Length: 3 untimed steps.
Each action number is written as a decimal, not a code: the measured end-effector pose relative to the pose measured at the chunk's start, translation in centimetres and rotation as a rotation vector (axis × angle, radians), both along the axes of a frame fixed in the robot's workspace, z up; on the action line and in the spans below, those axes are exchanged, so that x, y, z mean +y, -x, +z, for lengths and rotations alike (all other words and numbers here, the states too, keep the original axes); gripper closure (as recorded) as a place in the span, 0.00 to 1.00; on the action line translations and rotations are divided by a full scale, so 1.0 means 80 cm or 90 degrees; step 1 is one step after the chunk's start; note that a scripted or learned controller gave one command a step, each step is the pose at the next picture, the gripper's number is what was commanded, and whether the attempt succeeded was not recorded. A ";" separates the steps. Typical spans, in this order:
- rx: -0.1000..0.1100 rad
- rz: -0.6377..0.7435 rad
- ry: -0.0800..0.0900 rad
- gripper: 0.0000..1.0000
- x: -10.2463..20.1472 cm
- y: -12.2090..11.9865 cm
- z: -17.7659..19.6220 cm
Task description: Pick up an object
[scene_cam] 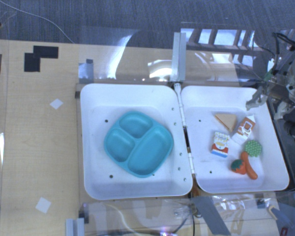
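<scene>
I see the gripper [254, 101] at the upper right corner of the right bin [206, 100], hanging off the arm [290, 77] that reaches in from the right; I cannot tell from this view how it is set, and nothing shows in its grasp. Every loose item lies below it in that same bin. Closest, down and to its left, is a tan wedge of bread [226, 121]. Just below the gripper lies a small white-and-brown carton [245, 128], tilted, touching the wedge's lower corner. Further down sits a green round toy [253, 148], with an orange carrot [247, 166] beneath it. Left of those lies a small red, white and blue box [220, 144]. Far to the gripper's left, in the left bin [96, 183], rests a teal divided plate [138, 143].
</scene>
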<state>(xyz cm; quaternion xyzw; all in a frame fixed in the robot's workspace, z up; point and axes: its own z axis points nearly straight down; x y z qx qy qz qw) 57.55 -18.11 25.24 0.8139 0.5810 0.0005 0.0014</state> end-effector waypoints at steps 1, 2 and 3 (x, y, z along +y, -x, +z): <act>0.001 -0.186 -0.001 0.00 -0.006 -0.047 -0.169; -0.018 -0.006 0.003 0.00 0.028 -0.002 -0.193; -0.018 0.200 0.008 0.00 0.039 -0.018 -0.192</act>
